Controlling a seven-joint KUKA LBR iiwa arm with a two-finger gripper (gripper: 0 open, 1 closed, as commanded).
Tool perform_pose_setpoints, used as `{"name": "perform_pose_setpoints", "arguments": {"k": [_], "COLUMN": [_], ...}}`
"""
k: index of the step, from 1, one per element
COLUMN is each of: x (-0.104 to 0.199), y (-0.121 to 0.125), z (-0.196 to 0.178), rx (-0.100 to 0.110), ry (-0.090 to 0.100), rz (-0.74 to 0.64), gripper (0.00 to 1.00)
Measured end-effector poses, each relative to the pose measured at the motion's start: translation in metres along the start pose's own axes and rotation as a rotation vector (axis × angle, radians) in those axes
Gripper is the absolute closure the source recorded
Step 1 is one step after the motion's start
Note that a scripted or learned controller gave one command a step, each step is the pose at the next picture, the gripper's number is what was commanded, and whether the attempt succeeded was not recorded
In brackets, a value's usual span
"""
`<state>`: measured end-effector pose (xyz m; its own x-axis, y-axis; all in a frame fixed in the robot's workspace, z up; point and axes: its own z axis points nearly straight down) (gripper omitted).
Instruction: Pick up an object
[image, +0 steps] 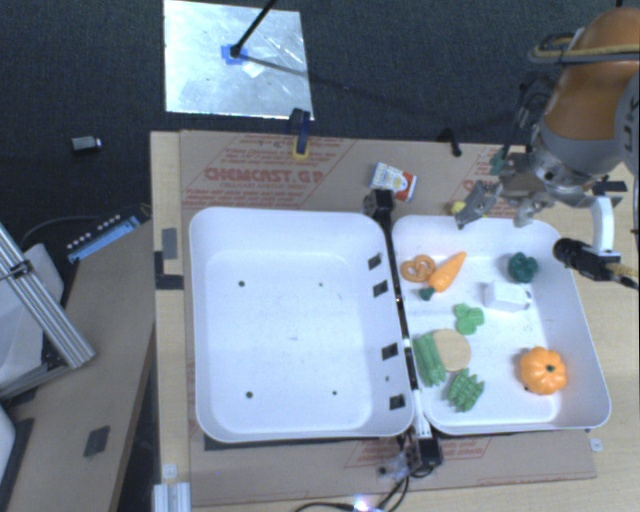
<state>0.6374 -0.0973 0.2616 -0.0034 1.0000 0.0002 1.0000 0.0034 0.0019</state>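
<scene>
While jaws' state unclear: right bin (585, 345) with carrot (449, 270), pumpkin (542, 369), pretzel (417, 267).

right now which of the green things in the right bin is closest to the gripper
The dark green piece near the bin's far right wall, just below the gripper. The other green items lie lower in the bin, toward its middle and front.

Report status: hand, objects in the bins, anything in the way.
Hand open, above right bin's far rim, holding nothing. Carrot, pretzel, pumpkin in right bin, untouched. Nothing blocking them.
</scene>
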Motion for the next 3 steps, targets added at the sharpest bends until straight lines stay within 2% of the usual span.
{"name": "perform_pose_setpoints", "arguments": {"k": [1, 2, 3], "x": [0.066, 0.165, 0.159], "y": [0.021, 0.022, 0.023], "z": [0.082, 0.076, 0.065], "rx": [0.006, -0.001, -0.003], "ry": [0.003, 0.003, 0.002], "rz": [-0.007, -0.009, -0.002], "gripper": [0.0, 0.0, 1.0]}}
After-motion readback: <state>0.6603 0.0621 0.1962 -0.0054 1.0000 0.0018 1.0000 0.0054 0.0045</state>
